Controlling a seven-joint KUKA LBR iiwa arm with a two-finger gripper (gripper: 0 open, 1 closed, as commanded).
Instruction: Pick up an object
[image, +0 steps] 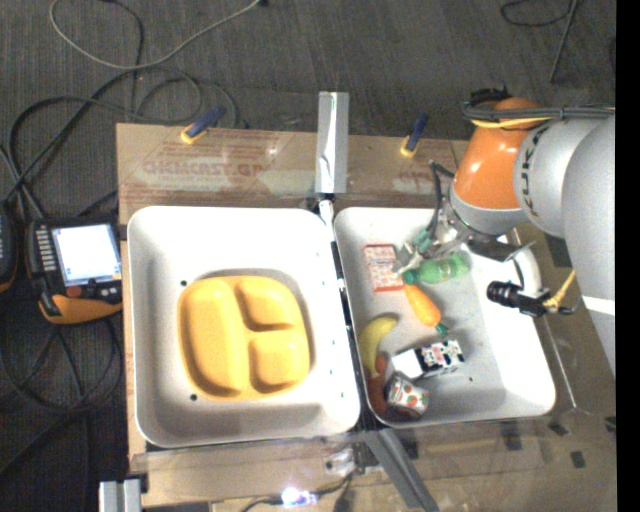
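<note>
1. Yellow is what you meet first: a tray (245, 333) with three compartments lies flat in the left bin (150, 300).
2. In the right bin (520, 380) you have a loose cluster of small things.
3. Your pincer (428, 248) sits low over the upper middle of that bin, right at a green bottle (443, 268). You cannot tell how far apart its tips are, nor whether it has hold of anything.
4. Just below the bottle lies an orange carrot (423, 304), slanting down to the right.
5. Left of the pincer a small red-and-white card (382, 267) lies flat.
6. A yellow banana (376, 340) curves along the bin's left wall.
7. Beside it you see a black-and-white carton (430, 358), and below that a red-and-white pouch (406, 395).
8. The grey arm (575, 170) with its orange band (490, 170) comes in from the upper right.
9. Off the desk (230, 165), at far left, a handheld screen (82, 255) glows.
</note>
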